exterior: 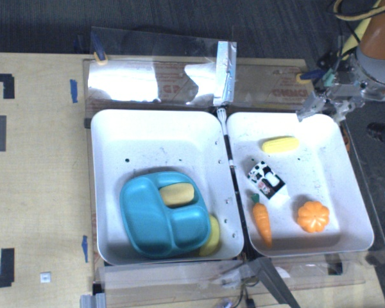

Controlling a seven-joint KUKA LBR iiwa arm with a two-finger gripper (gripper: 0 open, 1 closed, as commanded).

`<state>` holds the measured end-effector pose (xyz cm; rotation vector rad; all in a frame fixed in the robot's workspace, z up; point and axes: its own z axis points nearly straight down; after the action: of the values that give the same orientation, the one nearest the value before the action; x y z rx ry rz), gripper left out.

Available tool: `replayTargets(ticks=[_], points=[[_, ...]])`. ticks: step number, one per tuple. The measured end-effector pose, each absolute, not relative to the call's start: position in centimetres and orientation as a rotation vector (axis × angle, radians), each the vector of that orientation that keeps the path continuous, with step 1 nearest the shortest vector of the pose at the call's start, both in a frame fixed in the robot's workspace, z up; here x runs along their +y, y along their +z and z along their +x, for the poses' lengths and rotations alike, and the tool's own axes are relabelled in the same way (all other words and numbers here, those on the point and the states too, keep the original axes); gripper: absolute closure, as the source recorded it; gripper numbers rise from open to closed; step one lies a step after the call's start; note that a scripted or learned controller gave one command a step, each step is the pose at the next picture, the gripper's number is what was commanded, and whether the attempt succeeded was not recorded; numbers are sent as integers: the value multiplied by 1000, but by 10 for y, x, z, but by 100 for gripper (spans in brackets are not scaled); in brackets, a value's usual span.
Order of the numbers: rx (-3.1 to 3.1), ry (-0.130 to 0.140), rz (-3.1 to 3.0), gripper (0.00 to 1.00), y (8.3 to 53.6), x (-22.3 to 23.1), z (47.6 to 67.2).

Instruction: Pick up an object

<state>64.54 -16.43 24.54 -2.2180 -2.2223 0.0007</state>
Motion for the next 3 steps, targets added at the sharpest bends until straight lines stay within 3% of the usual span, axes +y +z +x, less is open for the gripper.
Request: replayTargets(ticks=[1,2,3], points=[[-2345,3,-2085,0,166,-137,571],[-2322,6,-2107,0,101,-130,477],[-2328,-2,-2113,100,113,-130,480]])
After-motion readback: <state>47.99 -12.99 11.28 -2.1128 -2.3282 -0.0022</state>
